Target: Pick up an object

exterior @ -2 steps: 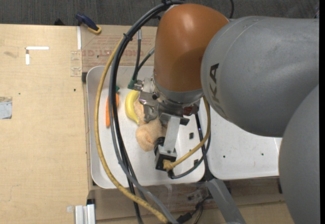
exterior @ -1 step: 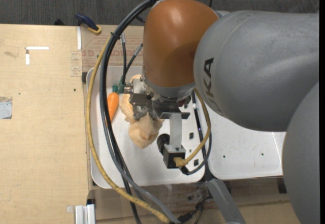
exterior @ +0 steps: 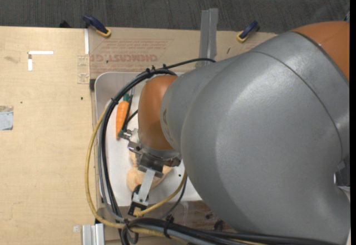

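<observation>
An orange toy carrot point(exterior: 121, 118) with a green top lies along the left wall of the left white bin point(exterior: 102, 89). Nearer the bin's front sits a pale tan, rounded object point(exterior: 133, 178), partly covered by the wrist. My gripper point(exterior: 147, 167) hangs low over that tan object, to the lower right of the carrot. The wrist housing and the big grey arm hide the gripper's tips and what lies beneath them.
The grey arm point(exterior: 261, 149) covers the right side of the left bin and all of the right bin. Black and yellow cables point(exterior: 95, 155) loop around the left bin's left wall. Bare wooden bench point(exterior: 44, 144) stretches to the left.
</observation>
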Tool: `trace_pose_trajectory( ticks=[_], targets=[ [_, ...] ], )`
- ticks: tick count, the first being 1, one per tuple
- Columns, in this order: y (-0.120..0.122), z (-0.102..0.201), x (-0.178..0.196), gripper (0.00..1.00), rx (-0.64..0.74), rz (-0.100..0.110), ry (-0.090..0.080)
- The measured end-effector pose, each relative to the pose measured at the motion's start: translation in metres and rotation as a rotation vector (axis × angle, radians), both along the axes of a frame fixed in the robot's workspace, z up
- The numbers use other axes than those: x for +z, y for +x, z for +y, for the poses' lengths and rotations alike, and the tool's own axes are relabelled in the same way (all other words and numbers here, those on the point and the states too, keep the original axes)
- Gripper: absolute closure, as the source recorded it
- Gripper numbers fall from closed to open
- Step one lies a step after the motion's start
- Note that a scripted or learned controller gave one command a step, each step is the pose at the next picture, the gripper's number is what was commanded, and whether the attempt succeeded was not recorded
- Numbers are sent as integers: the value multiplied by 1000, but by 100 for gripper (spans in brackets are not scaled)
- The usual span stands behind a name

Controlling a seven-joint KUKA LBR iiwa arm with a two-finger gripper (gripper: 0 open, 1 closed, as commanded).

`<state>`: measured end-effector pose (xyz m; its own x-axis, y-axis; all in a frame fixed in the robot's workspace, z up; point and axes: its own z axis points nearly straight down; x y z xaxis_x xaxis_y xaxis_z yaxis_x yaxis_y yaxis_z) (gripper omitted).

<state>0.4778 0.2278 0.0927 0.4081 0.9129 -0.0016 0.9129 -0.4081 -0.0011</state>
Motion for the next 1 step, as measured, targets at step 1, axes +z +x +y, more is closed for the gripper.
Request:
trace_pose_trajectory(
  ticks=[1],
  targets=[
    [21,-1,95,100,481,3,-2]
  ],
)
